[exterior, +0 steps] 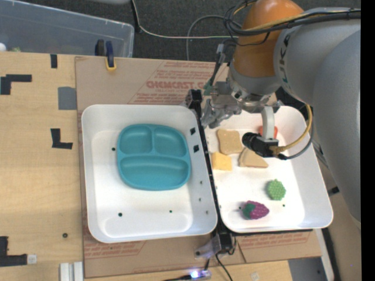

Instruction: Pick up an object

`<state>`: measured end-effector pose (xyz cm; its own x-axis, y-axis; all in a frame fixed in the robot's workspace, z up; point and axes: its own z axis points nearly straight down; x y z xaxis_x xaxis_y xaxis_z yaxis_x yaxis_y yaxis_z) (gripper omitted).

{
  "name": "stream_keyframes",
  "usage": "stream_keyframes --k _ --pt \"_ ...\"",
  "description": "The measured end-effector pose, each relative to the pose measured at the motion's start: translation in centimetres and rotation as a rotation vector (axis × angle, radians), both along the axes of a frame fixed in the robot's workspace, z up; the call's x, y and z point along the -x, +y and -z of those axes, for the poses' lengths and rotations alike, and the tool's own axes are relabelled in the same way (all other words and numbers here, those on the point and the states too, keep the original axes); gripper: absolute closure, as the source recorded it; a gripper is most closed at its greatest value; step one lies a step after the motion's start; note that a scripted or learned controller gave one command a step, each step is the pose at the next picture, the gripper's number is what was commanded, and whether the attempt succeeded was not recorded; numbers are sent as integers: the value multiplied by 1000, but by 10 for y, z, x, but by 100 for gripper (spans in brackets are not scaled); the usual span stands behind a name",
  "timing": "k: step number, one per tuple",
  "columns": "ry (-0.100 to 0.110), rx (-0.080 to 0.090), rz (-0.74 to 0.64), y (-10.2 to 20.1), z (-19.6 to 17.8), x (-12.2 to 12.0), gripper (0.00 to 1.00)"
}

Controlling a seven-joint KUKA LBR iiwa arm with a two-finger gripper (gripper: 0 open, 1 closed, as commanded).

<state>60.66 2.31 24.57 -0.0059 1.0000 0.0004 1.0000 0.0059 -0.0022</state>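
Two white bins sit side by side on the bench. The left bin (94,174) has a teal divided plate (154,157) lying flat in its middle. The right bin (310,198) holds the candidates to pick: a toast slice (229,140) near its far left corner, a yellow cheese piece (222,161) just beside the left wall, and a tan wedge (253,159) touching or nearly touching the toast. A green lumpy piece (276,189) and a purple grape bunch (255,210) lie toward the near edge, apart from each other.

The arm (263,34) reaches over the far side of the right bin. The gripper (218,111) hangs over the far left corner, just beyond the toast; cannot tell its opening, as the wrist hides it. No item is visibly pinched. Likely lining up on the toast; the closeness of the bin wall could spoil the grasp.
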Motion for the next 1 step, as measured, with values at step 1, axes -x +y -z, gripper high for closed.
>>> stream_keyframes --k 1 --pt "-1 0 1 42 3 -10 100"
